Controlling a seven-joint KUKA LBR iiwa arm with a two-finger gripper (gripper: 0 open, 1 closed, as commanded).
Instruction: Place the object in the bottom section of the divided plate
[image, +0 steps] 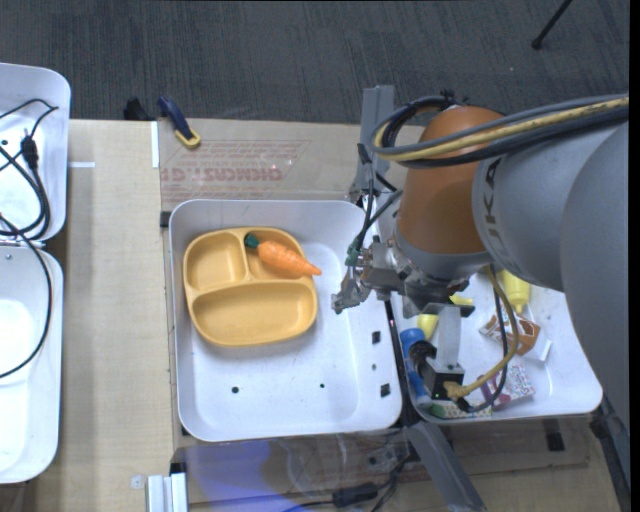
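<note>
A yellow divided plate (205, 325) lies in the upper left of the left white bin (270, 405). An orange toy carrot (287, 260) with a green top rests in the plate's upper right section, its tip pointing right over the rim. The plate's wide bottom section (250, 312) holds nothing. My gripper (347, 292) hangs over the right side of the left bin, just right of the plate and the carrot's tip, with nothing visibly held. The bulky orange wrist above it hides much of the gap between the bins.
The right bin (575, 395) holds several small items, among them a yellow piece (513, 287), a blue object (413, 345) and printed packets (520, 340). Cables hang off the arm over that bin. A brown board (250, 165) lies behind the bins.
</note>
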